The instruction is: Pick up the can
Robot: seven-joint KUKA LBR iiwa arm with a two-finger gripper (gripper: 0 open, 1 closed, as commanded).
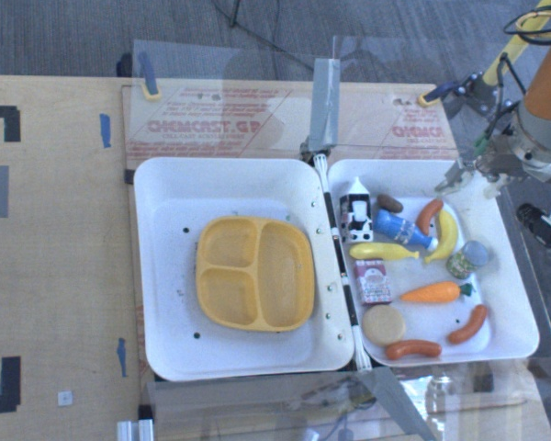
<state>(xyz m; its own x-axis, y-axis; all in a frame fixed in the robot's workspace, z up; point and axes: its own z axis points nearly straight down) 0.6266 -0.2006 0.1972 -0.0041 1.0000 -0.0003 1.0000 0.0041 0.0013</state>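
Hovering claw (461, 180): over the right bin's (519, 338) far right corner; whether it is open or closed I cannot tell.
Can (466, 258): lying in the right bin, beside a banana (448, 237), above a carrot (432, 292).
Left bin (156, 246): holds a yellow divided tray (255, 272).

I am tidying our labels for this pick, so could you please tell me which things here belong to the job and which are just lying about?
Belongs to the job:
can, in the right bin
gripper, at that bin's far edge

Just lying about:
yellow divided plate in the left bin
two bananas
carrot
sausages
blue bottle
small red carton
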